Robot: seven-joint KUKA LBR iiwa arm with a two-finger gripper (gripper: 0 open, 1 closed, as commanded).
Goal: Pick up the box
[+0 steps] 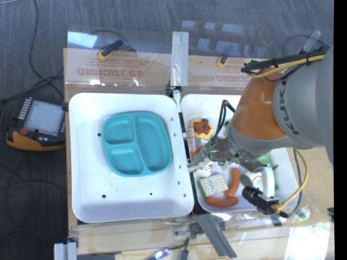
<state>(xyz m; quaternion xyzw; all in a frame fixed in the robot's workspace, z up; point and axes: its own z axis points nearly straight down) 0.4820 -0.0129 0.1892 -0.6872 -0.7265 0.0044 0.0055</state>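
The box (213, 185) is small and flat, with a pale chequered pattern, and lies near the front left of the right bin (293, 186). My gripper (210, 155) hangs low over that bin, just behind the box and slightly to its left. The arm's grey and orange wrist (260, 118) hides much of the bin's middle. Nothing is visibly held.
Two red sausages (233, 181) (221, 202) lie right beside the box. A pizza-like toy (201, 128) sits at the bin's back left, with a green piece (264, 158) and a white object (269, 179) to the right. The left bin (87, 199) holds a blue divided plate (136, 143).
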